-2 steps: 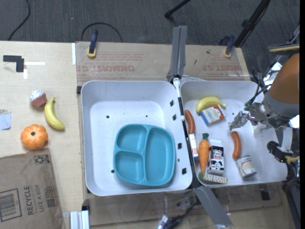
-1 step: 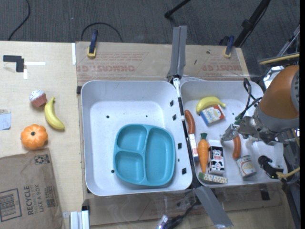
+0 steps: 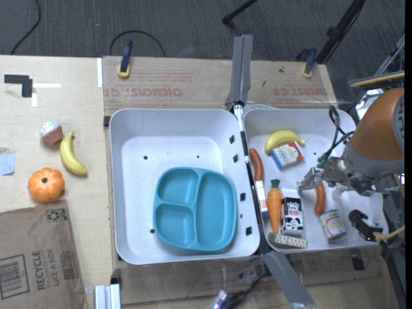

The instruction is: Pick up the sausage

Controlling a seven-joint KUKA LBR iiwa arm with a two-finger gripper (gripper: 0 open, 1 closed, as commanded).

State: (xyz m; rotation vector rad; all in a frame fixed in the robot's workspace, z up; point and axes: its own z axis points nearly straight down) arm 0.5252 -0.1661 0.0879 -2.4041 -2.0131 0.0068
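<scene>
We see two white bins side by side: the left bin (image 3: pixel 122 172) carries a blue divided plate (image 3: pixel 193 208), and the right bin (image 3: pixel 302 118) holds the clutter. The grey and orange arm (image 3: pixel 380 137) reaches over the right bin's far side, its gripper (image 3: pixel 317 180) directly above the top end of the right sausage (image 3: pixel 320 199) (spread or closed, we cannot tell, and no grasp is visible). That sausage lies near the bin's middle, between a small milk carton (image 3: pixel 292 214) and a can (image 3: pixel 332 224). A left sausage (image 3: pixel 256 165) lies along the bin's left wall, above a carrot (image 3: pixel 275 201). A banana (image 3: pixel 284 137) sits near the top.
</scene>
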